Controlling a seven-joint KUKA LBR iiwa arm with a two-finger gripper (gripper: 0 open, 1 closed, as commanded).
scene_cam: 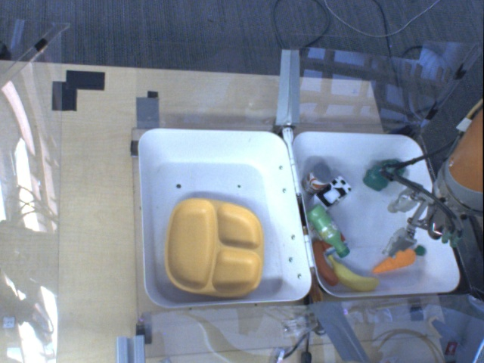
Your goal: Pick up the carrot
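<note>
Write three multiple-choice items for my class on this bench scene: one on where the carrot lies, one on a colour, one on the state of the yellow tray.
1. Where does the carrot lie?
A. In the left bin, on the tray
B. In the right bin, near its front right corner
C. On the bench outside both bins

2. What colour is the banana next to it?
A. Yellow
B. Blue
C. White

3. How is the divided tray placed?
A. Standing on its edge against the wall
B. Hanging from the gripper
C. Lying flat in the left bin, compartments up

Answers: 1 B, the carrot rests on the floor of the right bin, just below the gripper. 2 A, the banana is plainly yellow. 3 C, its three compartments face up and it sits on the bin floor.
</note>
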